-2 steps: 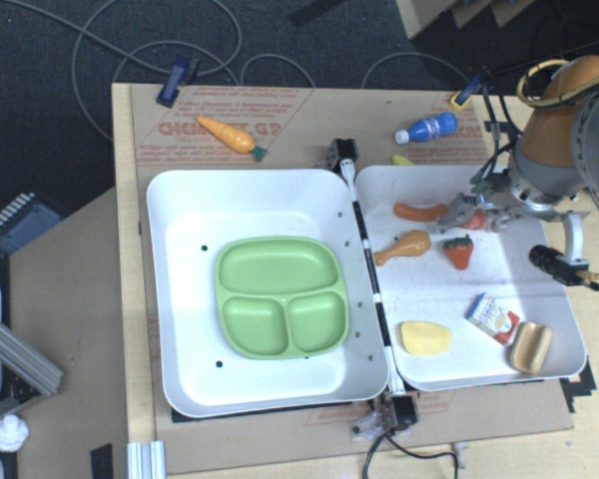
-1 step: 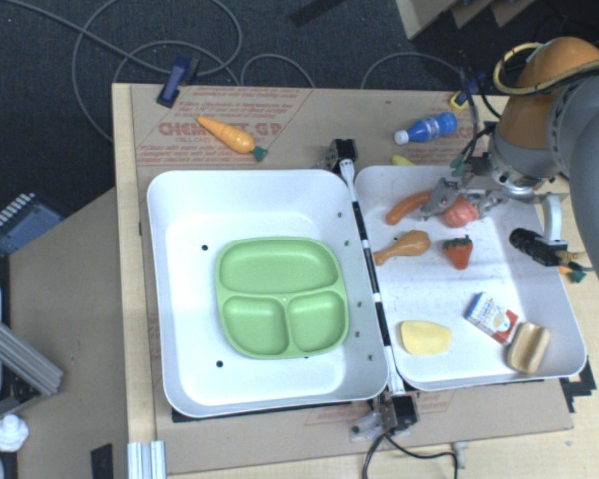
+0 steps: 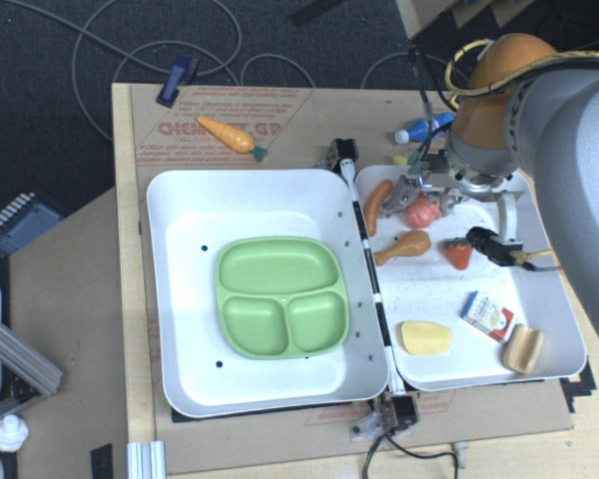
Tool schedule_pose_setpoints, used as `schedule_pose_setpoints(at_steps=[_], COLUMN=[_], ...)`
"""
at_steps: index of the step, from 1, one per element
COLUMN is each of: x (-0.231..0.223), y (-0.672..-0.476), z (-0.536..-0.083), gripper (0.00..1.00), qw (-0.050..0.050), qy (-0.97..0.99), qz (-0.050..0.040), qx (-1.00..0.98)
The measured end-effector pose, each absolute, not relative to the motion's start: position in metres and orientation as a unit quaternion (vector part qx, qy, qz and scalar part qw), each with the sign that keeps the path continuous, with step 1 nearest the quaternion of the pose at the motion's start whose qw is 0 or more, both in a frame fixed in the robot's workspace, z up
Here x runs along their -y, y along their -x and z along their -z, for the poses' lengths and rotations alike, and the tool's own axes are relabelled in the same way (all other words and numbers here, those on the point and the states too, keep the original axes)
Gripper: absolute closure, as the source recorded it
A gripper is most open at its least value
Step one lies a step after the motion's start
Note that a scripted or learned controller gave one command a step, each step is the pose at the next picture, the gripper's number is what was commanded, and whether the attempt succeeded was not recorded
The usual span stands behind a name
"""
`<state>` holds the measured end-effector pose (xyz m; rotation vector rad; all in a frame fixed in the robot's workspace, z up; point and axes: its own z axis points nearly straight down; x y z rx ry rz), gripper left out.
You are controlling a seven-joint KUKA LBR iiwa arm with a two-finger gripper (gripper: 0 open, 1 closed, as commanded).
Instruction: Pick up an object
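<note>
The pink-red round thing [image 3: 422, 212], smooth and approx. ball-shaped like a toy fruit, lies in the back part of the right bin [image 3: 479, 372], directly under the hand [image 3: 425, 190]. The hand is low over it and seems to touch its top, but I cannot tell if the hand is wide or narrow, nor if it grips the thing.

Other things in the right bin:
- Just left of the round thing, a red-orange sausage [image 3: 377, 204] stands at a slant against the wall betw. the two bins.
- In front of it lies a brown drumstick [image 3: 404, 247], thick end toward the round thing.
- To the right is a small red piece [image 3: 459, 255] w/ a darker end.
- Nearer the front edge is a pale yellow lump [image 3: 425, 338].
- Right of the lump is a small white box [image 3: 487, 315] w/ blue and red print, too small to read.
- Just beside the box, in the front right corner, is a tan roll [image 3: 523, 348].

The left bin [image 3: 180, 218] holds one thing, a light green plate [image 3: 280, 249] w/ three compartments, one long at the back and two at the front.

Both bins rest on a cardboard sheet [image 3: 280, 108] that covers the surface. It has red printed letters behind the left bin, partly hidden and not clear enough to read w/ certainty. On this print lies an orange carrot [image 3: 228, 134] w/ a green end. A blue-white marker [image 3: 426, 128] lies behind the right bin.
</note>
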<state>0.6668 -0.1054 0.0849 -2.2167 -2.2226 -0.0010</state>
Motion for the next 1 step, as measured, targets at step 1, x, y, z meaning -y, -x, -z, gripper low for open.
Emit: schedule_pose_setpoints(at_steps=[1], x=[0.1068], y=[-0.6672], z=[-0.0955], gripper=[1.0], qw=[-0.001], qy=[0.706], qz=[-0.0001], qx=[0.708])
